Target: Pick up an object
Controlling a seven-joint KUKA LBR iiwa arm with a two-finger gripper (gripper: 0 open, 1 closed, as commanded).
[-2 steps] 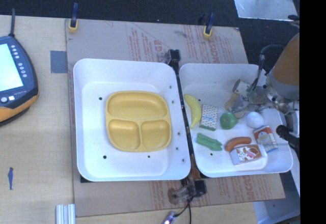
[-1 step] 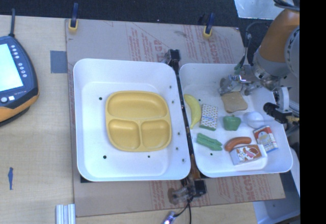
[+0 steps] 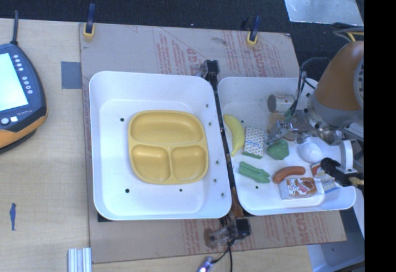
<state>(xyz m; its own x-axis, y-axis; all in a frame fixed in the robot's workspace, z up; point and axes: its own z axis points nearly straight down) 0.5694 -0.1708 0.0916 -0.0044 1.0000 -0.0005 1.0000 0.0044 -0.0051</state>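
Nearest the camera, at the front edge of the wooden worktop [image 3: 43, 203], a black clamp with a cable [image 3: 226, 232] sits just below where the two shallow white bins meet. Left white bin [image 3: 105, 141] holds a yellow plastic plate with three compartments [image 3: 167, 145], lying flat near its middle. Right white bin [image 3: 253, 94] carries the small things: a yellow banana [image 3: 234, 133] against its left wall, a white-and-green patterned packet [image 3: 253, 141] just beside the banana, a long green pod-shaped piece [image 3: 253, 172] below that, a rounded green lump [image 3: 278, 149], a reddish-brown sausage [image 3: 289, 173], a white packet with a red-brown picture [image 3: 301, 188] at the front rim, a white egg-shaped object [image 3: 309, 152] and a small tan cylinder [image 3: 279, 102] toward the back.

Reaching in from the right, the grey arm with its orange band [image 3: 337, 88] brings the gripper [image 3: 283, 130] low over the right bin, just above the rounded green lump and near the patterned packet. How far its fingers stand apart I cannot tell; metal parts and cabling blur together there, and nothing is visibly caught between them.

On the worktop's left edge rests an orange-and-grey handheld control pendant [image 3: 18, 94].
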